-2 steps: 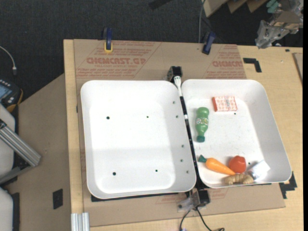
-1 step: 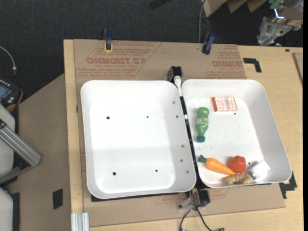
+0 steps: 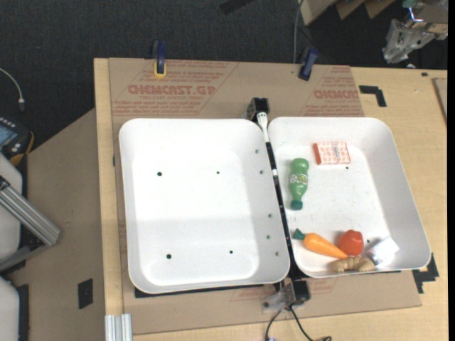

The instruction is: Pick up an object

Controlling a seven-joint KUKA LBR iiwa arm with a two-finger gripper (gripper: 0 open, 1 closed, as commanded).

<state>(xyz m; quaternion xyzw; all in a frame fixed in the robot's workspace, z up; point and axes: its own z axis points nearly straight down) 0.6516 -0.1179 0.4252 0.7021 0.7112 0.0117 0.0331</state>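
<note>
A brown bench board (image 3: 213,84) carries two shallow white bins side by side; the left bin (image 3: 199,204) shows bare floor with small dark dots, and the right bin (image 3: 398,190) holds all the objects; a green bottle (image 3: 298,182) lies lengthwise near the right bin's left wall; an orange carrot (image 3: 321,245) lies at the near edge, just beside a red tomato-like piece (image 3: 350,242); a tan ginger-shaped piece (image 3: 352,264) rests against the near rim below them; a small red-and-white box (image 3: 331,153) lies flat toward the far side; the gripper (image 3: 407,38) hangs at the upper right, well apart from the bins, and whether its fingers are apart or together I cannot tell.
</note>
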